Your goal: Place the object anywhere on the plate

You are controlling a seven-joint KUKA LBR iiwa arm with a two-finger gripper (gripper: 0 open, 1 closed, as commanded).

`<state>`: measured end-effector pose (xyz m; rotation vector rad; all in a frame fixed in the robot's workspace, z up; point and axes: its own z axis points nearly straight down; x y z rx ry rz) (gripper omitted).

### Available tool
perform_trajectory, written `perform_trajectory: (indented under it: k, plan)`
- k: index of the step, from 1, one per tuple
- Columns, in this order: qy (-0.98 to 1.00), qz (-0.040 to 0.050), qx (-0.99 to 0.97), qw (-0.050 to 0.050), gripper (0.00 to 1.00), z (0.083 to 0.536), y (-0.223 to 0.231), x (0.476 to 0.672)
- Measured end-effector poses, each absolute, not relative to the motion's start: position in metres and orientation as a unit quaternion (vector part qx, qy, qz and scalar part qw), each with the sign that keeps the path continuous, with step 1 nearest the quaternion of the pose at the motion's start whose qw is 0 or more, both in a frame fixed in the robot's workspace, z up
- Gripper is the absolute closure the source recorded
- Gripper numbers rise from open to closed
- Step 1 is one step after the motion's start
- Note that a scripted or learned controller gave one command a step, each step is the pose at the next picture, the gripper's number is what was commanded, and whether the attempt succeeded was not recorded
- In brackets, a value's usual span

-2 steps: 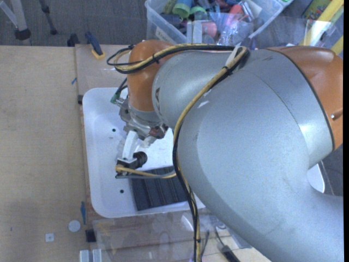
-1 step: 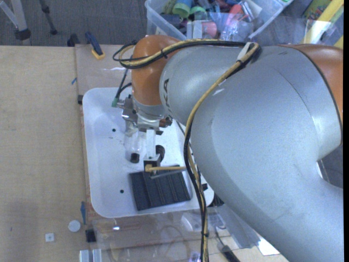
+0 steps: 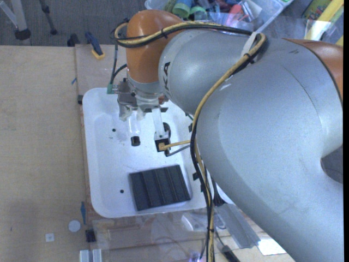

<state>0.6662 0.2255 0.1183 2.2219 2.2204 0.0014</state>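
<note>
Dark ribbed rectangular slab (image 3: 160, 186) in white bin (image 3: 103, 192)

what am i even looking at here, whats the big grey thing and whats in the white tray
The big grey thing is a robot arm, reaching in from the right; the orange part is a band above its wrist. One camera, fixed above the bench, looks down at a slant. At the arm's end hangs a gripper with two fingers, spread apart over a shallow white bin. Nothing sits between the fingers. In the bin lies a dark ribbed slab, nearer the front. Behind the bench stands a clear tub of colourful items.
</note>
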Motion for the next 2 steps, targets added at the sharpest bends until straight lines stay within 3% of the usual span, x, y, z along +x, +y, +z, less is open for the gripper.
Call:
perform_trajectory:
  k: [1, 2]
  plan:
    - [0.577, -0.0009, 0.816, -0.001, 1.0, 0.085, 0.225, 0.666]
    - [0.64, 0.0007, 0.768, -0.001, 1.0, 0.087, 0.19, 0.611]
